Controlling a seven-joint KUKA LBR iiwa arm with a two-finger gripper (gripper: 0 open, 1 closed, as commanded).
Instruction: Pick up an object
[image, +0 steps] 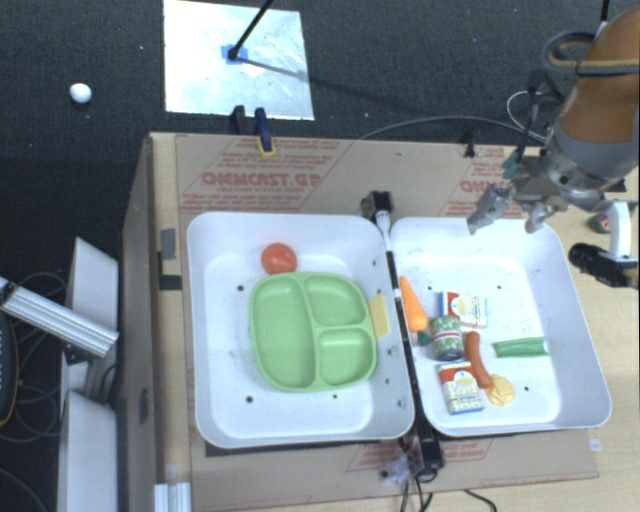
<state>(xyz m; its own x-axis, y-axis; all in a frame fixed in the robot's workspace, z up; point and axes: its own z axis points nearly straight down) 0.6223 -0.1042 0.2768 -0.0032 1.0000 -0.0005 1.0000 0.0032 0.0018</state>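
Claw (512, 212) spread, gripping nothing, above far rim of right shallow white bin (560, 300); orange plastic carrot (412, 305) lies below-left of it.

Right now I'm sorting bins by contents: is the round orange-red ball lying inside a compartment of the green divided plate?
No, the round orange-red ball lies on the left white bin's floor, just beyond the green divided plate's far rim.
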